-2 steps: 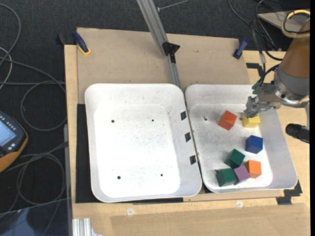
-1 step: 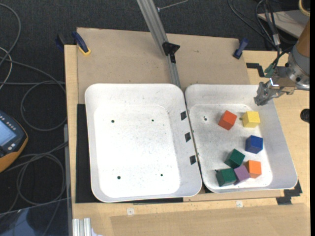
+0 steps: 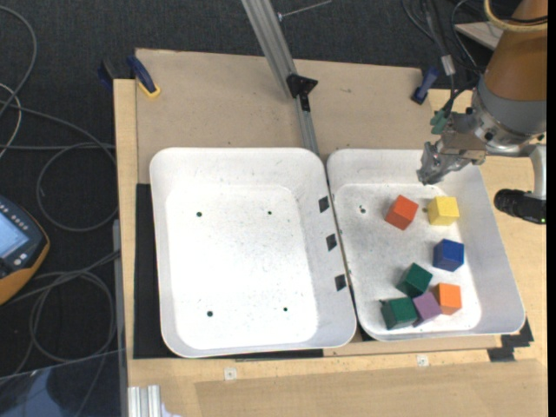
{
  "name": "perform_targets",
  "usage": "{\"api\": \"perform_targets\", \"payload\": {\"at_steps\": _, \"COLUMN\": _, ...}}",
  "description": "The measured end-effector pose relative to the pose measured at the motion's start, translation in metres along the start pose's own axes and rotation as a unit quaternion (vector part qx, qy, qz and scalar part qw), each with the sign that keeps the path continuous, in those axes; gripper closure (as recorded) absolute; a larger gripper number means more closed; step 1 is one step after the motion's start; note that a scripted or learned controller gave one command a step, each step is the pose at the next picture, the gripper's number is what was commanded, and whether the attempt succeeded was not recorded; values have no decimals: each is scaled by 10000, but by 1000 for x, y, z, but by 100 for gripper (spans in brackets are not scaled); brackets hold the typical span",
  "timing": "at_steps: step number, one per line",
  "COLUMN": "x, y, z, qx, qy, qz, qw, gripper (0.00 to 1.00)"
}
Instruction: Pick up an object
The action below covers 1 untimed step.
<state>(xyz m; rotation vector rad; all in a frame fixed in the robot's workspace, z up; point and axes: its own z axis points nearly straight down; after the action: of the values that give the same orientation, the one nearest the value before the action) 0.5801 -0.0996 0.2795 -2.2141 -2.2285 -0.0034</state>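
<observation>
The right bin (image 3: 365,315) holds several small blocks. An orange-red block (image 3: 401,212) and a yellow block (image 3: 443,210) lie near its back. A blue block (image 3: 448,254) sits midway along the right side. Two green blocks (image 3: 415,278) (image 3: 399,311), a purple block (image 3: 426,306) and an orange block (image 3: 449,297) cluster at the front. My gripper (image 3: 432,174) hangs over the bin's back edge, a little behind the red and yellow blocks, with nothing seen between its fingers.
The left bin (image 3: 169,259) sits beside the right one, with black clips (image 3: 331,241) along the shared edge. A slanted metal pole (image 3: 278,46) rises behind the bins. Blue clamps (image 3: 143,75) (image 3: 424,85) hold the board's back corners. Cables lie at the left.
</observation>
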Motion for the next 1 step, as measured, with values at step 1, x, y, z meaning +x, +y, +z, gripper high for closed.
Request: {"api": "perform_targets", "payload": {"at_steps": 1, "x": 51, "y": 11, "z": -2, "qx": -4, "qy": 0, "qz": 0, "qw": 10000, "gripper": 100}}
